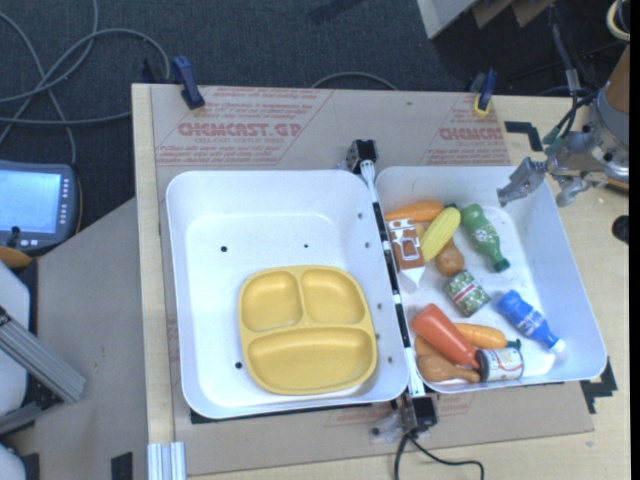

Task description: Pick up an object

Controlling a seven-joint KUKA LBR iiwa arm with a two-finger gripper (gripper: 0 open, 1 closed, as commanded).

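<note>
A desk [300, 118] carries two shallow white bins side by side. The left bin [200, 218] holds a yellow divided plate [306, 329] toward its near edge. The right bin [575, 298] holds a heap of toy food: a carrot [414, 211], a corn cob [440, 233], a green bottle [484, 236], a small green can [466, 293], a blue bottle [527, 319], a red pepper [443, 334] and a few more pieces by the near edge. The gripper [545, 180] hangs over the far right corner of the right bin, its jaws spread apart with nothing between them, apart from every object. The step in hand looks like the approach before a grasp. No object is chosen yet; the green bottle lies nearest, toward the far edge of the right bin, with some bare bin floor on its right side. Its long axis runs from the far edge toward the near right, cap at the far end. A good grasp would probably turn the jaws to close across that axis at the bottle's middle, descending straight down so the corn cob just beside it is not nudged.
</note>
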